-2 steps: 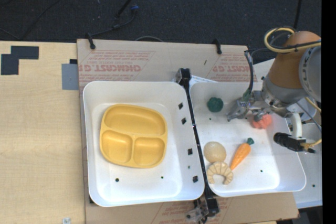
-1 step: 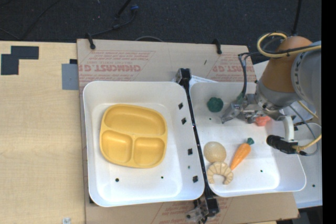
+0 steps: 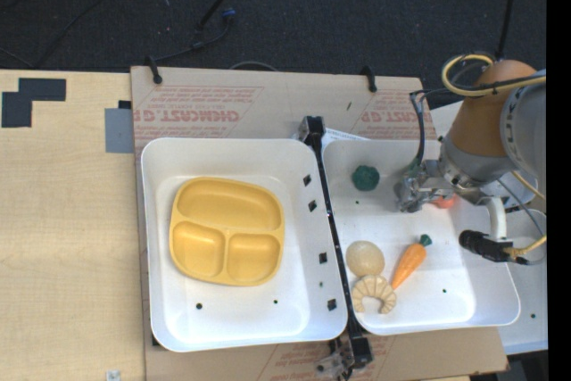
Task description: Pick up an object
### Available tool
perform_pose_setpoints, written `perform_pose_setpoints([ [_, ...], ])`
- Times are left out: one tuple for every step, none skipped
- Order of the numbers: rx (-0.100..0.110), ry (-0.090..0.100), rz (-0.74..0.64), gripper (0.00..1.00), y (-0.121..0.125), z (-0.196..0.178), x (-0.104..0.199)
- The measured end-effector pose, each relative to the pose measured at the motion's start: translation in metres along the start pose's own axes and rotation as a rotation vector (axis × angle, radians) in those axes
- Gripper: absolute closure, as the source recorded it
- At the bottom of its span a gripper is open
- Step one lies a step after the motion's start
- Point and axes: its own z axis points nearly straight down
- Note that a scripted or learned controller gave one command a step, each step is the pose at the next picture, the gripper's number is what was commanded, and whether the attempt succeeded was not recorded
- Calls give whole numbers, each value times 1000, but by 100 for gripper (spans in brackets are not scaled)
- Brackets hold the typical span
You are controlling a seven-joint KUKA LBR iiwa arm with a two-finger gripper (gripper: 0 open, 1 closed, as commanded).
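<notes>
In the left half of the frame, the left white plastic bin (image 3: 156, 192) holds a yellow plastic divided plate (image 3: 227, 229) lying flat, three compartments up. Right of the black divider, the right white bin (image 3: 500, 308) carries the candidates for the pick: a small dark green round object (image 3: 365, 178) near its upper left, a pale cream round bun-like piece (image 3: 365, 258) lower down, a beige croissant-shaped toy (image 3: 375, 294) touching just below it, and an orange toy carrot with a green top (image 3: 409, 263) lying tilted just beside both. Farther right, the metallic two-finger gripper (image 3: 416, 193) sits low at the upper middle of that bin, right of the green object and above the carrot, with something small and reddish (image 3: 443, 202) just beside it; I cannot tell what that is, nor whether the pincer is wide, narrow or holding anything. Judging by this, the step in hand is the reach or the grasp itself. Next comes a lift, which would show whether anything rises.
</notes>
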Motion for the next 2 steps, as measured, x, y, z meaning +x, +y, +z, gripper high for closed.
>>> perform_pose_setpoints([
  [-6, -3, 3, 100, -1, -63, -4],
  [-6, -3, 3, 100, -1, -114, -4],
])
